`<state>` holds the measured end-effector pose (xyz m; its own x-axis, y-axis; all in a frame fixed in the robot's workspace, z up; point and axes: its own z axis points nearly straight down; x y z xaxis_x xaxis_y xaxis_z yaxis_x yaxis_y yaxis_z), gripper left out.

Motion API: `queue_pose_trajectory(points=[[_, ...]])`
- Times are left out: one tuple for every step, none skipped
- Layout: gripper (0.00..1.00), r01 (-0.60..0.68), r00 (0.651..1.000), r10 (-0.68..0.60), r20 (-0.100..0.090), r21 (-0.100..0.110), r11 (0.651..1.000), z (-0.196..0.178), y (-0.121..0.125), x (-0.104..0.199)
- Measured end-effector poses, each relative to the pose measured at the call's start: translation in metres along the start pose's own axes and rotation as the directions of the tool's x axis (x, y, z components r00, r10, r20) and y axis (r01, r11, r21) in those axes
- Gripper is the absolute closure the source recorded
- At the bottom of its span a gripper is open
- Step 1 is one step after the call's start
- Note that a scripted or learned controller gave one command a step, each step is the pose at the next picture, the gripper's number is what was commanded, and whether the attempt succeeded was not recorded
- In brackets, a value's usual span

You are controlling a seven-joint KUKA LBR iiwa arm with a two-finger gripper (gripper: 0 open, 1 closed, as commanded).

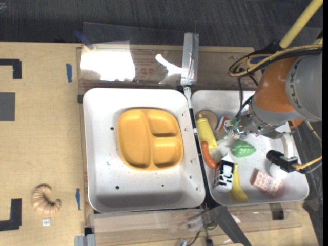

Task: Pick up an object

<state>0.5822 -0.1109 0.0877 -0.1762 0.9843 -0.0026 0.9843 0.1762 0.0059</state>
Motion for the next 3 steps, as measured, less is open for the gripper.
queue_pose_trajectory(points=[[0.0,0.039,0.999,-0.039,-0.001,0.0,0.999,0.0,-0.044,-0.001],[1.0,0.038,0.999,-0.038,0.002,-0.007,0.999,-0.012,-0.042,-0.002],[1.0,-0.119,0.993,0.119,-0.003,0.002,0.993,-0.099,-0.01,0.063]])
